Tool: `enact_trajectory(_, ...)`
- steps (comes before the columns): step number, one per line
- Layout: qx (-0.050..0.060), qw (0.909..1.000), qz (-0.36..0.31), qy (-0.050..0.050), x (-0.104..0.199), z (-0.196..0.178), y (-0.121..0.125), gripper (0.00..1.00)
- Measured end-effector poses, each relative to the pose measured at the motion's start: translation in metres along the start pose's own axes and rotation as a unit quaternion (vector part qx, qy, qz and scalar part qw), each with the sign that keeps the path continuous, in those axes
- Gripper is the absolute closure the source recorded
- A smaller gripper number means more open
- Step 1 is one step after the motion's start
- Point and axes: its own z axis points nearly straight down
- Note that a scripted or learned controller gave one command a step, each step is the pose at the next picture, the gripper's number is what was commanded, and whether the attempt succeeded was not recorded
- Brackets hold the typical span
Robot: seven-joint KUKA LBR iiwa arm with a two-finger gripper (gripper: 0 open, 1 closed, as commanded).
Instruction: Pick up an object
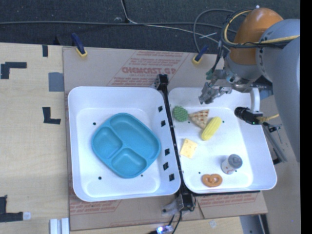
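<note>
Beside bumpy corn [211, 128], flat (ridged) waffle wedge [199, 117]

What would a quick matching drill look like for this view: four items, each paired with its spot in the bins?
Items:
1. blue tray
2. corn cob
3. pretzel
4. green piece

Places:
A. near front edge of the right bin
B. against the right bin's left wall, toward the back
C. middle of the left bin
D. just right of the waffle wedge

Pairs: 1-C, 2-D, 3-A, 4-B
</note>
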Motion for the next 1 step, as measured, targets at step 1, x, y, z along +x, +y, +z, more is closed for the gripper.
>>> enact_trajectory(1,-0.001,1.0,0.0,0.0,0.0005,-0.0527,0.0014,1.0)
